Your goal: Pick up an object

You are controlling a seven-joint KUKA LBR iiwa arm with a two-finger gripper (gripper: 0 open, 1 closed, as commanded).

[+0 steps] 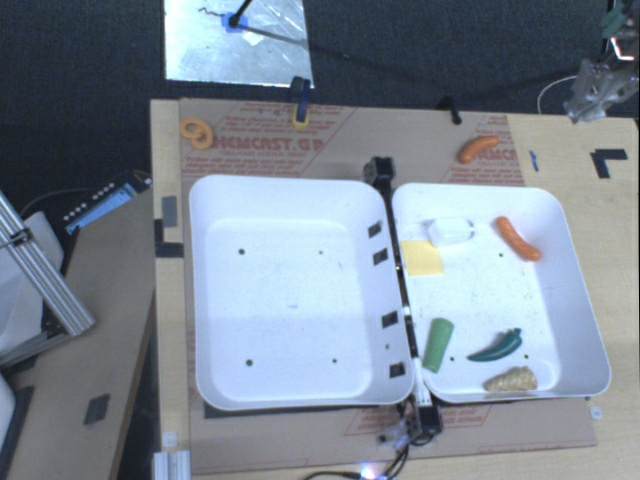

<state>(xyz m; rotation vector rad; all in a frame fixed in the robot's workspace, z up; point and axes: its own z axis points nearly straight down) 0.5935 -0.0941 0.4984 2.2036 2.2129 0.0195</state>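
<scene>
You have two bins: the left bin (215,298) lies far from the gripper (600,86), and the right bin (572,268) lies just below and left of it. The gripper looks blurred, so you cannot tell whether it is open or closed. Six pieces sit in the right bin. The sausage (518,238) is nearest, its long axis diagonal. One more sausage lies outside.

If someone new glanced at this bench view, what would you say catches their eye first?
Probably the colourful items scattered in the right bin: an orange sausage at its far side, a yellow square by the divider, and a green cylinder and dark green pepper nearer the front. Next, the shiny foil sheet on the dark floor beyond the bench.
</scene>
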